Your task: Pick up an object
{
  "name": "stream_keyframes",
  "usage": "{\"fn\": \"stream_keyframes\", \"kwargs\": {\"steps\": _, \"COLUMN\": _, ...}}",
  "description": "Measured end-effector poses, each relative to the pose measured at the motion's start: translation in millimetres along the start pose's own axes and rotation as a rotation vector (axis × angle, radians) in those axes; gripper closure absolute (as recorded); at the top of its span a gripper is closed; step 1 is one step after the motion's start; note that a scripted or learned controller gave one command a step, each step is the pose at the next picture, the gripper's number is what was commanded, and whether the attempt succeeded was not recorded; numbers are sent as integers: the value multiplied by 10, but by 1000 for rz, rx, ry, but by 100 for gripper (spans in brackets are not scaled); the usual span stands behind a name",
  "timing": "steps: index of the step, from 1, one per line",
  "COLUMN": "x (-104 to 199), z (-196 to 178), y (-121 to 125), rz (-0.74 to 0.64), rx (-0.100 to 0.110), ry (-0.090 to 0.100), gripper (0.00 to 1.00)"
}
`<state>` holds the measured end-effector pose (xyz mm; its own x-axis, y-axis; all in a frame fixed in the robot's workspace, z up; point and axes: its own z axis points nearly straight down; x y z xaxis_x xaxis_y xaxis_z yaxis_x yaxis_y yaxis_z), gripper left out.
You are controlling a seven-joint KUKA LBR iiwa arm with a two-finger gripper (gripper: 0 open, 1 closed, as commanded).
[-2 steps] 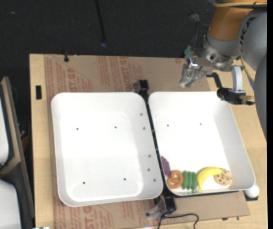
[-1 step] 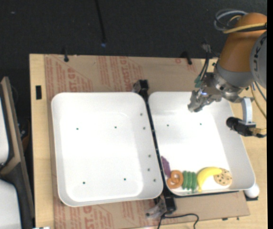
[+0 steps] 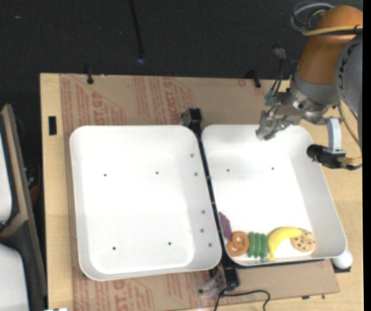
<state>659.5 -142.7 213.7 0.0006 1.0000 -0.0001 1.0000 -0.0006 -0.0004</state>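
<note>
Two white bins sit on the surface (image 3: pixel 140 102), the right bin (image 3: pixel 269 193) under the arm's jaws, their gap impossible to tell, with banana (image 3: pixel 282 236), green piece (image 3: pixel 258 245) and pretzel (image 3: pixel 238 243) along its near edge.

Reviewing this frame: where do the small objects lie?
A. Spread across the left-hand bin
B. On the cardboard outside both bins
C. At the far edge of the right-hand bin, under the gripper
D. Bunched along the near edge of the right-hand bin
D. The banana, cookie, green piece and orange ring sit together at the near edge of the right-hand bin, while the gripper is over its far edge.
</note>
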Motion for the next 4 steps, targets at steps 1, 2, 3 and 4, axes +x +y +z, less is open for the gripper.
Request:
{"fn": "stream_keyframes", "kwargs": {"steps": 1, "x": 96, "z": -3, "y": 171, "rz": -1, "rx": -1, "ry": 0, "gripper": 100}}
{"fn": "stream_keyframes", "kwargs": {"steps": 2, "x": 403, "z": 176, "y": -80, "rz": -2, "rx": 0, "ry": 0, "gripper": 100}}
{"fn": "stream_keyframes", "kwargs": {"steps": 3, "x": 168, "z": 60, "y": -198, "rz": 65, "rx": -2, "ry": 0, "gripper": 100}}
{"fn": "stream_keyframes", "kwargs": {"steps": 4, "x": -162, "z": 344, "y": 288, "rz": 1, "rx": 2, "ry": -1, "gripper": 100}}
